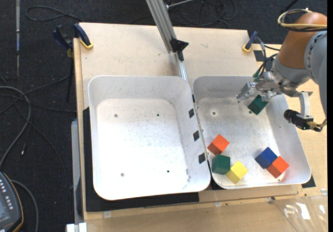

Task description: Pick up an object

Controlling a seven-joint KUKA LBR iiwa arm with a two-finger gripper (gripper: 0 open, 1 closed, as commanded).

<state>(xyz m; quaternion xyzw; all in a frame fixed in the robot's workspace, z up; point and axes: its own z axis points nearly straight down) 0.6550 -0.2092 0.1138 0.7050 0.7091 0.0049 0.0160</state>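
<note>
My gripper (254, 99) hangs over the far part of the right bin (244, 82), reaching in from the right. It is shut on a dark green block (257, 105), which sits between the fingers and looks lifted off the bin floor. Near the bin's front lie an orange cube (218, 144), a green cube (221, 164) and a yellow cube (237, 171), close together. A blue cube (266, 156) touches a red-orange cube (279, 166) at the front right.
The left bin (104, 88) stands beside the right one, their rims meeting at the middle. A slanted metal rod (158, 12) ends at the bins' far junction. Clamps (78, 36) grip the bench's far corners.
</note>
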